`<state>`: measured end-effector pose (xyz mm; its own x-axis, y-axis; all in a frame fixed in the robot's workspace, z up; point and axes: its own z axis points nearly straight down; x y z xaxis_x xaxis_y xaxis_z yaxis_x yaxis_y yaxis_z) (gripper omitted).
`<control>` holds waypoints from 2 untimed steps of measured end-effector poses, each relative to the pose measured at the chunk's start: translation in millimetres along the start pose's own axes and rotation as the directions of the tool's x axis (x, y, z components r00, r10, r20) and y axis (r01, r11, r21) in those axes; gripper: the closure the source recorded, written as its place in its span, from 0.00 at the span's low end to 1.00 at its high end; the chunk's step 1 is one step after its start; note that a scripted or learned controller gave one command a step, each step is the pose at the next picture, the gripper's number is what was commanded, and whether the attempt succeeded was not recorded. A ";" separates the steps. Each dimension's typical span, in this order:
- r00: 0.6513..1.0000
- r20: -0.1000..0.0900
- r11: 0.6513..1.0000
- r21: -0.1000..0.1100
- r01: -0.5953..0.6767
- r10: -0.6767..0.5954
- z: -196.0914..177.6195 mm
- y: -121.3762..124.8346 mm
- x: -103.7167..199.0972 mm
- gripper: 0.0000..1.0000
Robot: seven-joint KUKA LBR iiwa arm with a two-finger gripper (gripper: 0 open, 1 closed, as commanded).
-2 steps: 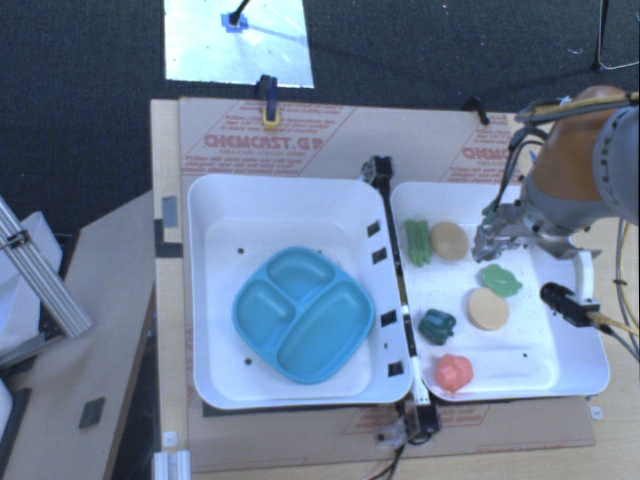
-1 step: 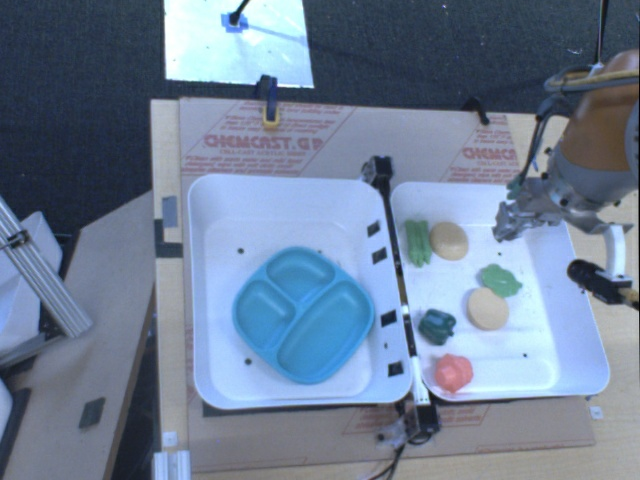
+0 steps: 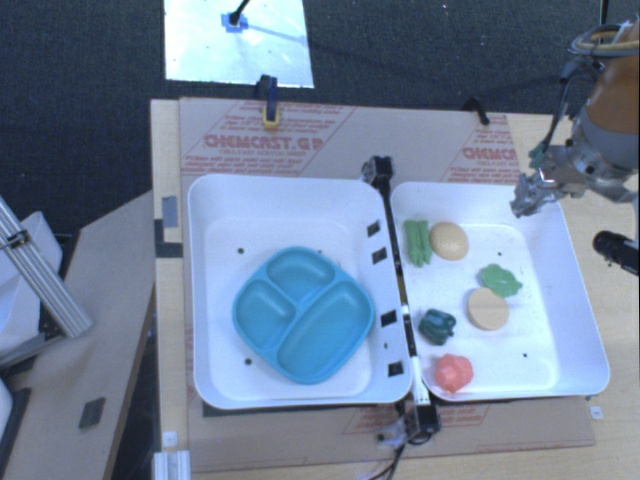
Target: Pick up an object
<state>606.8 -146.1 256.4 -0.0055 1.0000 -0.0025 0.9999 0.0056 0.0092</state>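
Note:
The right bin [image 3: 570,268] holds several small items. A green bean-like piece [image 3: 416,241] lies next to a yellowish round one [image 3: 449,240] at its far left. A leafy green piece [image 3: 500,280] sits above a tan disc [image 3: 488,310]. A dark green pepper shape [image 3: 437,325] and a pink-red lump [image 3: 453,373] lie nearer the front. My gripper [image 3: 527,196] hangs over the bin's far right corner, above and apart from all the items, with nothing seen in it.
The left bin [image 3: 215,218] bears a blue divided plate [image 3: 302,313]. A black divider strip [image 3: 395,288] runs between the two bins. Cardboard [image 3: 300,138] lies beneath them. A metal rail [image 3: 40,278] stands off the bench at the left.

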 end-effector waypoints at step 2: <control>1.000 -0.003 1.000 0.007 0.003 -0.003 -30.9 -6.0 54.0 1.00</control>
<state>600.3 -92.0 287.1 -0.0090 1.0000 0.0008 1.0000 0.0090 0.0020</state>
